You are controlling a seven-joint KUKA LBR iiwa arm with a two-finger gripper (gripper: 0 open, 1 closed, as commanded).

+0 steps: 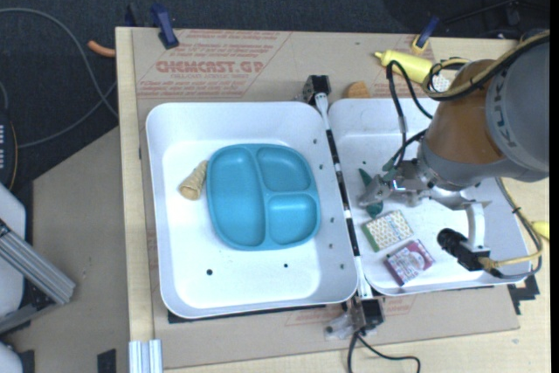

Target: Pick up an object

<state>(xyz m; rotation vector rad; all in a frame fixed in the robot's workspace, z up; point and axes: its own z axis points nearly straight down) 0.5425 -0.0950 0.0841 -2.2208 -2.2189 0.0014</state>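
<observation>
1. Maroon patterned packet (408,261): right bin (354,125), nearest corner, just in front of the hand.
2. Pale dotted packet (387,230): just beyond the maroon one, beside the hand.
3. Hand (377,190): low in the right bin; finger state cannot be told.
4. Blue divided tray (260,195): left bin (175,122), left of the hand.
5. Tan cone (194,180): touching the tray's left edge.

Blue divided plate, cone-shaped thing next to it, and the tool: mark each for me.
Blue divided plate (229,188): camera view, on its large left compartment.
Cone-shaped thing (194,181): camera view, on the middle of its tan body.
Tool (381,188): camera view, midway between its fingertips, in the right bin.
</observation>
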